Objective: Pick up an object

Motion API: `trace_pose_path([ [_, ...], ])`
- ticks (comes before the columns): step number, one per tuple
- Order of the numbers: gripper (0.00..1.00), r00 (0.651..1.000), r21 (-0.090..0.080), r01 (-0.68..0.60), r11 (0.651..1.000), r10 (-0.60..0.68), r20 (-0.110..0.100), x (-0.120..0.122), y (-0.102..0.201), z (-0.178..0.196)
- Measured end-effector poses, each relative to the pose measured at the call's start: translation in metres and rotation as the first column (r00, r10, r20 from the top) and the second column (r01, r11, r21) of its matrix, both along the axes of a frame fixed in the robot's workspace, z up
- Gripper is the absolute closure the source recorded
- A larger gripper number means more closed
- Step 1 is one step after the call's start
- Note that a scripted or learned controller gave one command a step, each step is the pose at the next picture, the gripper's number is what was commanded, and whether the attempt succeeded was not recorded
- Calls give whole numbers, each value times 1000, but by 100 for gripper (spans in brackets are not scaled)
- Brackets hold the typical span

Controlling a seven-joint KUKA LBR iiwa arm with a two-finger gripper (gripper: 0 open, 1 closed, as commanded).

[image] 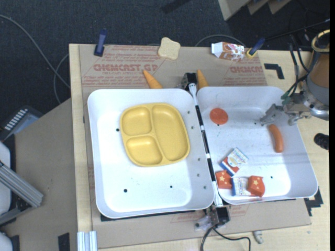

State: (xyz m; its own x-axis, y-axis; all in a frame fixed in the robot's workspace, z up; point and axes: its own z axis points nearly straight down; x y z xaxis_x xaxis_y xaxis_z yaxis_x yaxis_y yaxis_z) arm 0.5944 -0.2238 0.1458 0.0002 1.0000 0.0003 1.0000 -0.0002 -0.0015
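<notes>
In the right bin (246, 101) lie an orange sausage (276, 138), a flat red-orange disc (219, 116), and several small cartons near the front, among them a white-and-blue one (234, 160) and red ones (224, 179) (256, 186). My gripper (269, 116) hangs over the bin's far right part, just above and left of the sausage's upper end. Nothing shows between its fingers. The left bin (104, 156) holds a yellow three-compartment plate (155, 134).
On the bench behind the bins lie a slice of toy bread (169, 48), a small carton (228, 50), a blue clip (99, 42) and two orange carrot-like pieces (152, 80) (201, 79). The grey arm (314, 95) enters at the right edge.
</notes>
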Motion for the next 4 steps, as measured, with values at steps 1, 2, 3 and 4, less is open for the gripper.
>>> trace_pose_path([
  [1, 0, 1000, 1, 0, 1000, 0, -1, -10, 2, -30],
  [2, 0, 1000, 10, -5, 1000, 5, -2, -5, 6, -62],
  [3, 0, 1000, -3, 0, 1000, 0, 5, -13, -1, 9],
  [4, 0, 1000, 3, -1, 1000, 1, -1, 1, 3, -40],
])
